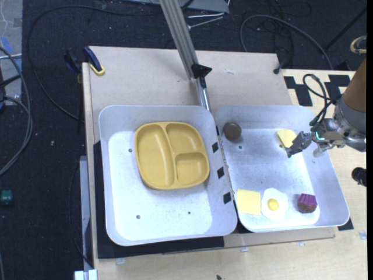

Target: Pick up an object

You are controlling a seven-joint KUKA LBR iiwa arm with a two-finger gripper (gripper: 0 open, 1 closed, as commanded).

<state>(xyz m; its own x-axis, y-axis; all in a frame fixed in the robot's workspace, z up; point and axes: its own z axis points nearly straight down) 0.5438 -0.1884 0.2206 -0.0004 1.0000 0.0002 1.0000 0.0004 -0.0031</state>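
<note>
A pale yellow wedge, one of the pickable pieces, lies in the right bin near its upper right part, just beside the dark tip of the hand. Whether that tip touches the wedge cannot be told, and whether the hand is released or clenched cannot be told either; nothing is seen gripped in it. The grey arm reaches in from the right at a low slant, its wrist over the bin's right rim with a cable looping above it.

In the same bin a brown ball sits near the upper left corner. Along the lower edge lie a yellow square slice, a fried-egg toy touching or just beside it, and a purple piece a little further right.

The left bin holds a yellow divided plate with three compartments, set in its upper middle. The two bins meet edge to edge, with small black clips along the join.

Both rest on a light wooden counter, where a blue and yellow tool lies at the upper left corner. A slanted metal pole crosses above the counter. The dark floor around carries black cables.
</note>
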